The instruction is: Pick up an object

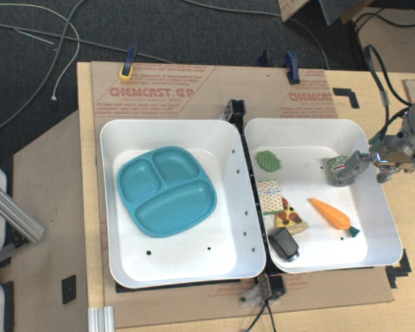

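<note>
Orange carrot (330, 213) lies at the frame's lower right in the right bin (311, 128), just below the gripper (340, 171); finger state cannot be told. Descend centred, closing across its narrow width.

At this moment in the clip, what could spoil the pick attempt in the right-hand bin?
1. The gripper sits near the right bin's far wall, well away from the carrot, so closing here may catch nothing.
2. The patterned card, the pizza-slice toy and the black block crowd the left wall; a grasp there might nudge a neighbour.
3. The green disc looks flat and may slip.
</note>
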